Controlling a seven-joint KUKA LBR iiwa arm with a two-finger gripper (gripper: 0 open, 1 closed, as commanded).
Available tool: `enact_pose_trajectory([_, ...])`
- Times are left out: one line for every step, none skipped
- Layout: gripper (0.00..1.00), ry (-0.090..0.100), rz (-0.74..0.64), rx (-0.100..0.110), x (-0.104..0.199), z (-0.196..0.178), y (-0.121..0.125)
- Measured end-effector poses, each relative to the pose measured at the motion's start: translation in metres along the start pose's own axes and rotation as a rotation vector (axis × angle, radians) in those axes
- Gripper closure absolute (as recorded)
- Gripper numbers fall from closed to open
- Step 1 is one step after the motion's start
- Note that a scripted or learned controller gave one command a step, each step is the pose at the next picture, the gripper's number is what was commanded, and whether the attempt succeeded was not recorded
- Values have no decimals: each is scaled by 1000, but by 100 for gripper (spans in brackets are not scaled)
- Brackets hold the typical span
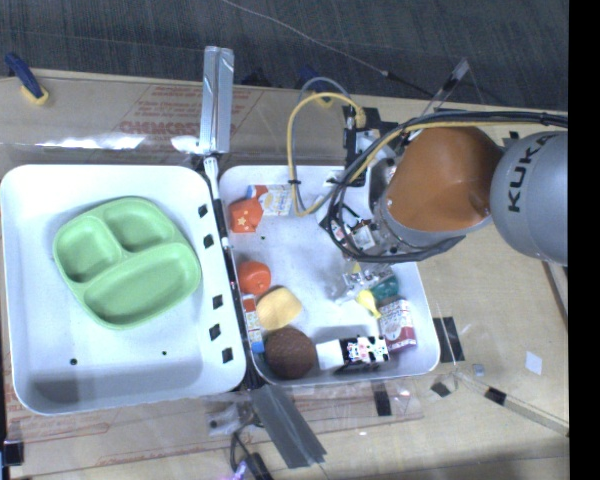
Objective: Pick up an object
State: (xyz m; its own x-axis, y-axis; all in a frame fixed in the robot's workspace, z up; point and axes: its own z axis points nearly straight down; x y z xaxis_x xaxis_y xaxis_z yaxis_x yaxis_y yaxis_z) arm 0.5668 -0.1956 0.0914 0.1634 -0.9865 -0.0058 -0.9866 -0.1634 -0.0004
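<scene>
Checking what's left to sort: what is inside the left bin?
The left bin holds a green divided plate, lying flat, compartments bare. Whatever lies beneath the plate is covered.

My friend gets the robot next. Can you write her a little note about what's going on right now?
Arm: reaching from the right, low over the right bin. I can't see what its gripper is doing.
Right bin: brown ball, yellow lump, two orange toys and small packets.
Left bin: a green divided plate.
Done: nothing looks lifted yet.
Left: grab one thing and lift it.
</scene>
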Motion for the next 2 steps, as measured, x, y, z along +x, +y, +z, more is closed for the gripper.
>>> enact_pose_trajectory([100,9,-104,10,-50,-117,-34])
enact_pose_trajectory([100,5,-170,3,-86,-148,-85])
